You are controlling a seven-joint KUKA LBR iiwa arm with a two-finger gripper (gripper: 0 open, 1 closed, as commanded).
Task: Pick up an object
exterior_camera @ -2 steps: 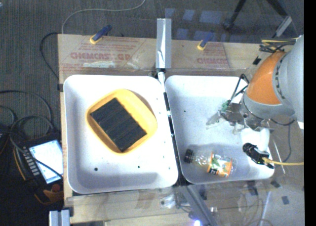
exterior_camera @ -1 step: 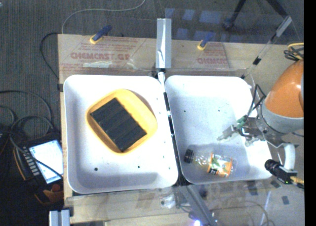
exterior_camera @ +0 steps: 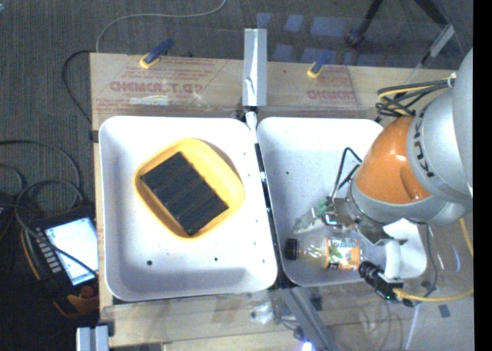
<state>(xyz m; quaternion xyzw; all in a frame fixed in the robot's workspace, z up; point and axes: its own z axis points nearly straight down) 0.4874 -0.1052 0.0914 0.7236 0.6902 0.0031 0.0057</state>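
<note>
Arm over the right bin (exterior_camera: 307, 138), lower right of frame.
Left bin (exterior_camera: 115, 188) holds a yellow dish (exterior_camera: 227, 169); a clear bottle (exterior_camera: 327, 250) lies beneath the tool (exterior_camera: 346, 223), grip undeterminable. Table (exterior_camera: 108, 81) on dark carpet (exterior_camera: 46, 19).

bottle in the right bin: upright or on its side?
On its side. The clear bottle lies flat on the right bin floor, dark cap pointing left, orange label facing up.

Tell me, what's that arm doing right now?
Gripper down in right bin, fingers hidden. Clear plastic bottle lying beside it, not visibly held. Yellow dish with black pad in left bin.
</note>
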